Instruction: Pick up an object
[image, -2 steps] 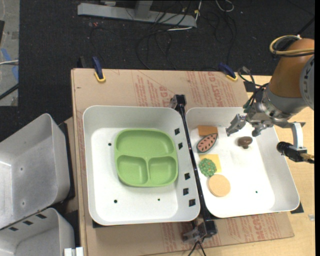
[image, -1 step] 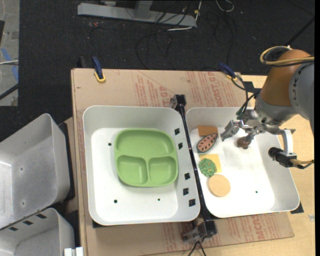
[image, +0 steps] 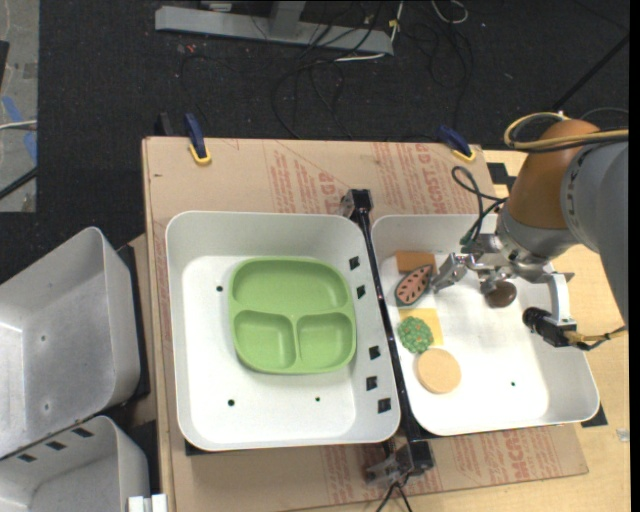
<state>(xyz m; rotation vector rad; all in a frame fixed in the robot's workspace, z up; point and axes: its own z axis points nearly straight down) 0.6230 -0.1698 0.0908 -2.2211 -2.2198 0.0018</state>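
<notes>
In the right bin (image: 560, 395) several small items lie near its left wall. They are an orange-brown rectangular piece (image: 413, 262), a dark pink watermelon-like slice (image: 410, 288), a green round piece (image: 415, 334) on a yellow square (image: 428, 320), and a tan round disc (image: 438, 371). My gripper (image: 449, 272) reaches in from the right and hangs low over the bin's upper part. Its tip is just right of the slice and the orange-brown piece. Nothing can be seen held in it.
The left bin (image: 190, 300) holds a light green three-compartment plate (image: 293, 315). A black divider (image: 378, 300) runs between the bins. The grey arm with its orange band (image: 545, 185) and cables (image: 560, 325) crosses the right bin's upper right. Grey tubs (image: 60, 330) stand at far left.
</notes>
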